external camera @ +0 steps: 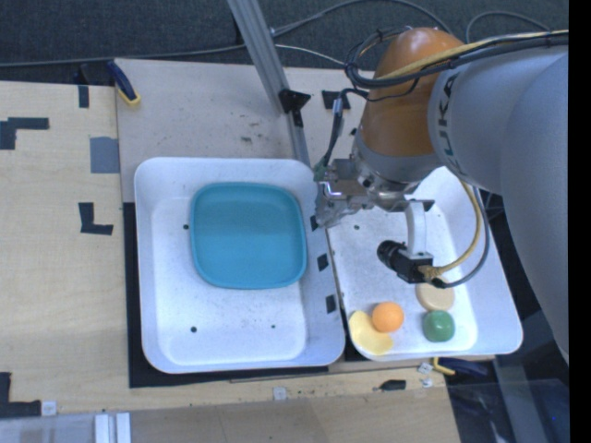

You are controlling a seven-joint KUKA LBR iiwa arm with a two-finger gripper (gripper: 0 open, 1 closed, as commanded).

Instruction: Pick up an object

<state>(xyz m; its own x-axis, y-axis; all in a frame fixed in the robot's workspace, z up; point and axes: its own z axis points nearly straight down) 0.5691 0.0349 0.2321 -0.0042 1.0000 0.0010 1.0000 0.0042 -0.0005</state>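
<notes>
In the left bin [157, 247] a teal square plate [247, 234] lies flat. The right bin [489, 326] holds, along its near edge, an orange ball [388, 317], a green ball [439, 326], a pale yellow piece [367, 338] under the orange ball, and a beige disc [434, 296]. My gripper [340, 197] hangs over the far left part of the right bin, close to the wall between the bins. It is well apart from the small objects, and nothing is seen in it.
The grey arm with its orange band [406, 72] covers the far half of the right bin. A slanted metal post [268, 53] rises behind the bins. The bench [55, 275] has dark tape marks at the left.
</notes>
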